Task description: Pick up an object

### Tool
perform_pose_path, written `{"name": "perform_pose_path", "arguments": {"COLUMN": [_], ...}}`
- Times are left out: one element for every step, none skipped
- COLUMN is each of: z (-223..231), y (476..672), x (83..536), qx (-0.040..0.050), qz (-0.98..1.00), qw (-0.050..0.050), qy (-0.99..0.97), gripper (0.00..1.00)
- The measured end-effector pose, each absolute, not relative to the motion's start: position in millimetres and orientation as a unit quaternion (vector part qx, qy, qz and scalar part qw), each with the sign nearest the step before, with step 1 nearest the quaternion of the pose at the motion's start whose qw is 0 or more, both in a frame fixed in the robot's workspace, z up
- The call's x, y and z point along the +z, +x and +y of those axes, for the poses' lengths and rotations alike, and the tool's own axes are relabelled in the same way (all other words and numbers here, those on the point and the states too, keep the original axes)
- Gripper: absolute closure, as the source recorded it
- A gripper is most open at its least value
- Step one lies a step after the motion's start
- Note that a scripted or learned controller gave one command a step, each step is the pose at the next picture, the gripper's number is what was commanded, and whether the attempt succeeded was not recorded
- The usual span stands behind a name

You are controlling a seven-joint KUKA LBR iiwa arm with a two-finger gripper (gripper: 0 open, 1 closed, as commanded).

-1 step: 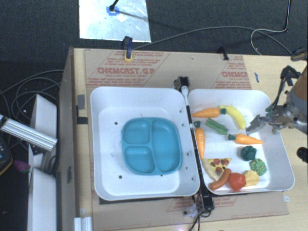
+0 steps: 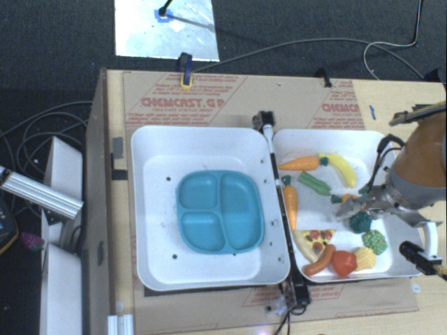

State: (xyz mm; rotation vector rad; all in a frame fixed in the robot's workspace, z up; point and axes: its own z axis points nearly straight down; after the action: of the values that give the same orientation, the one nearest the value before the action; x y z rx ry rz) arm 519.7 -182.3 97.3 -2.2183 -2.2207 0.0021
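The left white bin (image 2: 150, 187) carries a blue four-compartment plastic plate (image 2: 220, 211) at its middle. In the right white bin (image 2: 307, 142), toy food is scattered: an orange carrot (image 2: 300, 163) and a yellow banana (image 2: 342, 168) near the far edge, a second carrot (image 2: 290, 204) along the left wall, a pizza slice (image 2: 316, 239), a sausage (image 2: 320, 260) and a red tomato (image 2: 343, 262) by the near edge. My gripper (image 2: 356, 204) hangs over the right side, just above a dark green piece (image 2: 360, 222); whether my jaws are apart or together I cannot tell.
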Motion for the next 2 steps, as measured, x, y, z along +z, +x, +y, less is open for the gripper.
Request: {"name": "perform_pose_path", "arguments": {"z": [-182.9, -122.5], "y": [521.5, 569.1], "x": [108.9, 201.4], "qx": [-0.0005, -0.0015], "qz": [-0.708, -0.709], "qw": [-0.001, -0.002], "qy": [-0.706, -0.706], "gripper": [1.0, 1.0]}}
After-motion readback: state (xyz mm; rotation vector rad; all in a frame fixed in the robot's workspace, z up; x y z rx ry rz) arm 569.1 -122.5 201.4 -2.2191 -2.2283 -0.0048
